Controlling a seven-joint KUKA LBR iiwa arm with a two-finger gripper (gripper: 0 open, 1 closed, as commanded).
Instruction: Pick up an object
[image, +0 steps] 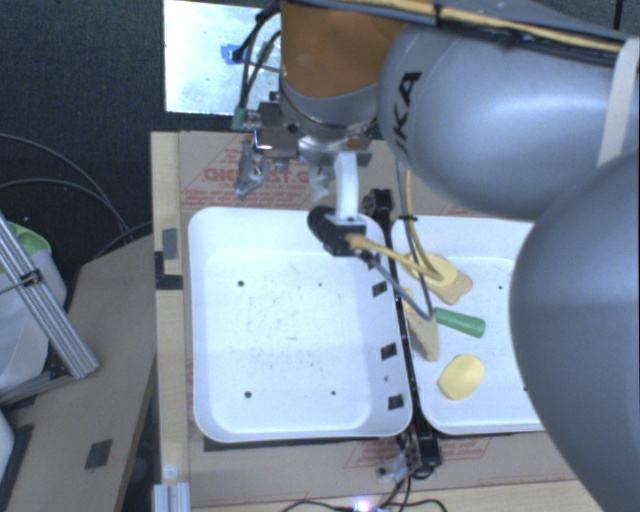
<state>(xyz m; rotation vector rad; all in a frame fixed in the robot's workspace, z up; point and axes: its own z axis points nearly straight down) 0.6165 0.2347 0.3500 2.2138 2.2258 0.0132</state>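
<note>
Found the hand (284, 186) poised over the printed cardboard (210, 176) just beyond the far rim of the left bin (290, 340), fingers spread apart with nothing between them. Counted 4 things in the right bin (485, 290) (all crowded toward its left wall): a wooden spatula (447, 281), a green-handled tool (458, 322) just beside a second wooden piece (425, 343), and a yellow lump (461, 376) nearest the front. Noted all 4 lying apart from the hand, none gripped. Saw both bins side by side on the table (120, 300).
</note>
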